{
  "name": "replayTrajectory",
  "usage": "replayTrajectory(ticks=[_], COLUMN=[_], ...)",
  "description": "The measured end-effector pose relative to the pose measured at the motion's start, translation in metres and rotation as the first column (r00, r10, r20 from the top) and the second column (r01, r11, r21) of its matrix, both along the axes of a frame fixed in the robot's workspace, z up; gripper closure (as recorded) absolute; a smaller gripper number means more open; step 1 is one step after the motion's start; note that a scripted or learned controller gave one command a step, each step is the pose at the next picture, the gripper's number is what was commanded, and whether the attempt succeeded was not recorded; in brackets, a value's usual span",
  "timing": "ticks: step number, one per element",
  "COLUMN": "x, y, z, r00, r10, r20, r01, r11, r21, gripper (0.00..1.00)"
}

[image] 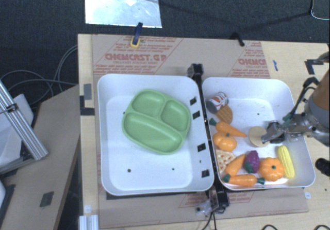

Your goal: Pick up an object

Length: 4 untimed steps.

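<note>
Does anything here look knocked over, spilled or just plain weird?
Nothing looks spilled or broken. The green divided plate sits at a slant in the left bin rather than square to it. The toy foods, such as the corn cob and purple grapes, are crowded along the near side of the right bin.

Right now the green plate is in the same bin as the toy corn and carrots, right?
Not quite. The camera view shows the green plate alone in the left bin; the toy corn and carrots lie in the right bin.
</note>
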<state>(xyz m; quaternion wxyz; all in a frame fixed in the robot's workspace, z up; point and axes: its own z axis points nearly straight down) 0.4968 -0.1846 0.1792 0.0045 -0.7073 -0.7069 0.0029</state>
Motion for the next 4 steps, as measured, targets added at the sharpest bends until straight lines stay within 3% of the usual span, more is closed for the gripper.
replayTrajectory(ticks=[1, 3, 4], x=[0.003, -0.001, 0.0], y=[0.0, 0.002, 0.001], z=[0.006, -0.097, -0.084], r00=[1.0, 1.0, 1.0], r10=[0.004, 0.002, 0.002], r20=[0.011, 0.009, 0.014], r01=[-0.004, -0.002, -0.001], r11=[1.0, 1.0, 1.0], r21=[-0.003, -0.001, -0.004], gripper=[0.0, 0.0, 1.0])
